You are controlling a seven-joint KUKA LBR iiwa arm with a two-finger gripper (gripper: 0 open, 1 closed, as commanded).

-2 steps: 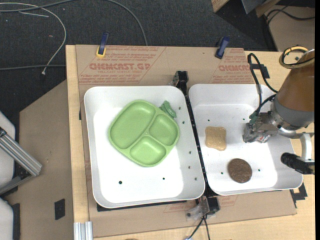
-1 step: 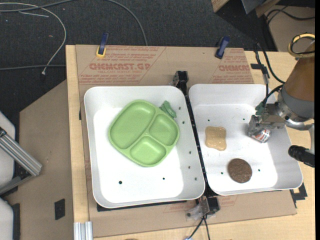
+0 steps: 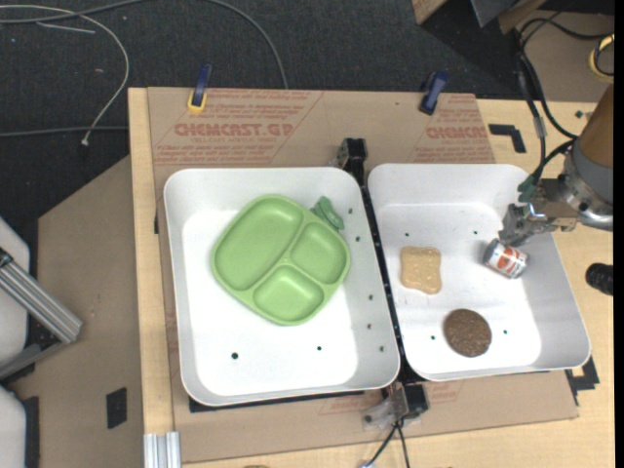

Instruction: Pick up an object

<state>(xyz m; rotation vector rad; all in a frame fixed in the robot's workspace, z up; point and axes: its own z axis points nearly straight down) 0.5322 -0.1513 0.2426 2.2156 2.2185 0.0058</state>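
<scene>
Nearest the front edge of the right bin (image 3: 561, 344) lies a round brown cookie (image 3: 468, 331), and just behind it, towards the bin's middle, a pale slice of toast (image 3: 421, 269). Further back, by the right wall, a small red-and-white can (image 3: 506, 258) lies on its side on the bin floor. The tool (image 3: 517, 224) hangs directly above the can, close or perhaps touching; how it is set cannot be told from here. The left bin (image 3: 190, 261) carries a green divided plate (image 3: 281, 258) with a small green piece (image 3: 329, 213) at its far rim. Nothing looks lifted yet, so the grasp and raise remain.
</scene>
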